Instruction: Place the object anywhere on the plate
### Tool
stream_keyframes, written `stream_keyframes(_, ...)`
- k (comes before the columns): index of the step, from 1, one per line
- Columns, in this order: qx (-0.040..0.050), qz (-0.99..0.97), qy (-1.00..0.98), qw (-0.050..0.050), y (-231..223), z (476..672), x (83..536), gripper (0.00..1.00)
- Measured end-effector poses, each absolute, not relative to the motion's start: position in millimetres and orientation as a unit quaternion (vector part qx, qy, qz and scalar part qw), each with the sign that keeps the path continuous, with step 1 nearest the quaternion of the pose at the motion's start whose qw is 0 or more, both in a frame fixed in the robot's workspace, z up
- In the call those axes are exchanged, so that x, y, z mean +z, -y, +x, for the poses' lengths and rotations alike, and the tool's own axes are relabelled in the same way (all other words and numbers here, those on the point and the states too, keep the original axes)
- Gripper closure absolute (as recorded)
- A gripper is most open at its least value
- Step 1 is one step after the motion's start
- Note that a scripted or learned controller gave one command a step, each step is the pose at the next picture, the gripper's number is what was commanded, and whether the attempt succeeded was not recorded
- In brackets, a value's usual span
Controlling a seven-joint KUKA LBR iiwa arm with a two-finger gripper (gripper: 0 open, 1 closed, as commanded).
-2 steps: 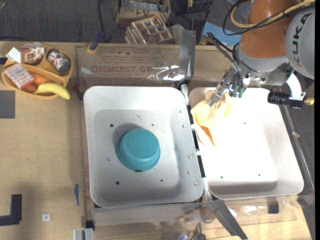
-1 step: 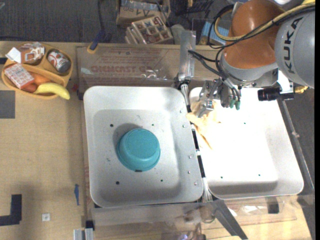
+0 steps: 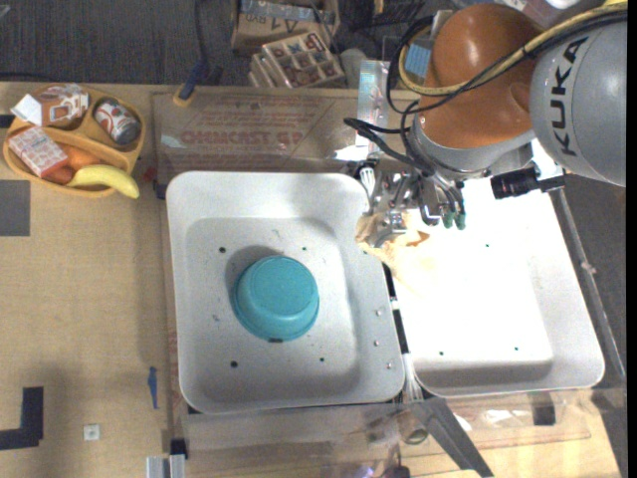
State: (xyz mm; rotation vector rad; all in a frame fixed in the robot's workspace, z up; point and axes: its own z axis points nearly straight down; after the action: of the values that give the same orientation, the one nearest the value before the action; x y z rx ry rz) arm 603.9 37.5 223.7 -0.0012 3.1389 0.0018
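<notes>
Pincer (image 3: 396, 217) sits over the seam between the two bins, at the top edge of the right bin (image 3: 518, 297), with a pale tan object (image 3: 390, 239) hanging at its tips. Fingers look closed around that object, though glare and blur make the grip itself hard to read. Teal plate (image 3: 277, 297) lies upside-down-looking or flat in the middle of the left bin (image 3: 199, 217), well apart from the pincer.

Risks, as I judge them: object seems pinched by an edge only, so it may slip out on the way across and land on the rim between the bins or on bare bin floor short of the plate. Plate is small against the bin, so a loose release point could miss it. If the plate is domed, a light object could slide off after release.
</notes>
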Motion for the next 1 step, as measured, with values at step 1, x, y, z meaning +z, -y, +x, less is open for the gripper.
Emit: stream_keyframes(1, 0.0008, -0.002, -1.000, 0.001, -85.0, 582.9, 234.8, 1.00)
